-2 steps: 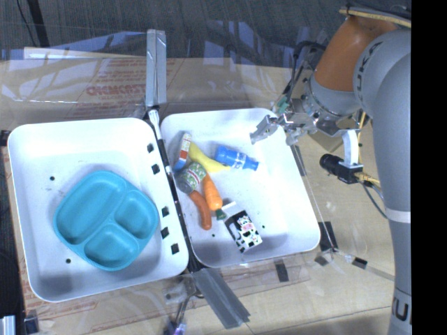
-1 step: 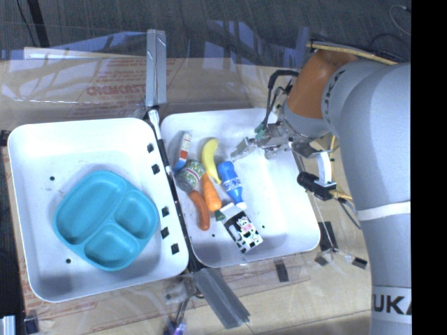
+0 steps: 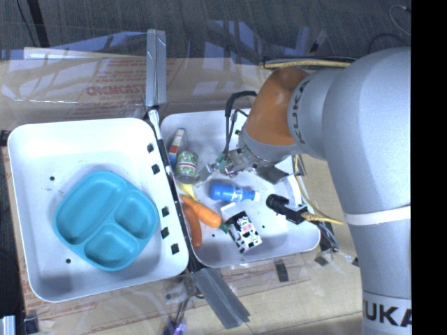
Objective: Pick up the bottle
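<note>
Robotics laboratory test cell. A grey industrial arm marked KUKA reaches over two shallow white plastic bins clamped side by side on a film-covered bench. Dark carpet lies behind.

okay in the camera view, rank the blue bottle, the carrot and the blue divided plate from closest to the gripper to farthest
From the gripper, in the right bin:
1. Blue bottle, lying just below it in the same bin.
2. Carrot, lower left in that bin, near the dividing wall.
3. Blue divided plate, away in the left bin.
</note>
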Action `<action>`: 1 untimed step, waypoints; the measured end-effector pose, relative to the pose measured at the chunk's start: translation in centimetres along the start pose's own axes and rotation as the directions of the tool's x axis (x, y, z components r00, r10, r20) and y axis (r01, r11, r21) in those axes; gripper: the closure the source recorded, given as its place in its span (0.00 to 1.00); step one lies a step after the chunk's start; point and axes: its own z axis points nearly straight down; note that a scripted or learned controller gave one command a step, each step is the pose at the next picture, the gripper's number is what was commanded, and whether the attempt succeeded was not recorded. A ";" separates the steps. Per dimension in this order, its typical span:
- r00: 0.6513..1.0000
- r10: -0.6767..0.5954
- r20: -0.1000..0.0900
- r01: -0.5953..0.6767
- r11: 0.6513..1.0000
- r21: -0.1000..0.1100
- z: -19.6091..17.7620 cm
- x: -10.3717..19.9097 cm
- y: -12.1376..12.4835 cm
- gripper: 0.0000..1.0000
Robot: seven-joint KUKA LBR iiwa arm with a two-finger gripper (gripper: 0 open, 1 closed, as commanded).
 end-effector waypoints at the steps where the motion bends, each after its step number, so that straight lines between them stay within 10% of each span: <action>1: 0.989 0.150 -0.001 -0.150 0.989 0.003 0.1 -0.6 -1.2 0.00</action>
